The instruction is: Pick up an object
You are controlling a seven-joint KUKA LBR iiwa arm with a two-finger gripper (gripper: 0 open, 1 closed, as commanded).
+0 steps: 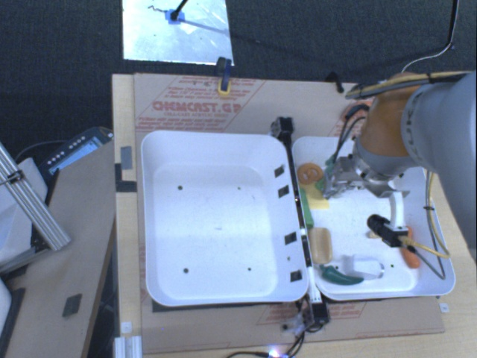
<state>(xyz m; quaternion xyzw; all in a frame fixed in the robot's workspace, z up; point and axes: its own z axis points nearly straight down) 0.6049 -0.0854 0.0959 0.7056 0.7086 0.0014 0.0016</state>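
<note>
- The grey arm (pixel 440 125) is reaching in from the right and is bending down over the right bin (pixel 350 222).
- The end effector (pixel 337 185) is hanging low over the upper left part of this bin, near the wall that the two bins share.
- The view is poor at its tip, so I cannot tell whether the end effector is spread or pressed together, and nothing is showing clearly inside it.
- A tan ring (pixel 309 174) is lying just to the left of the end effector, close to the bin wall.
- A yellow-green piece (pixel 319 200) is lying just below the ring; it seems to be touching the tip of the end effector or lying right under it.
- A tan block (pixel 321 245) is resting lower down, along the same left wall.
- A dark green thing (pixel 339 277) and a pale grey thing (pixel 367 265) are lying side by side at the bin's near edge.
- An orange thing (pixel 411 258) is lying at the lower right of the bin.
- The left bin (pixel 216 222) is sitting beside the right one on the worktop (pixel 194 103).
</note>
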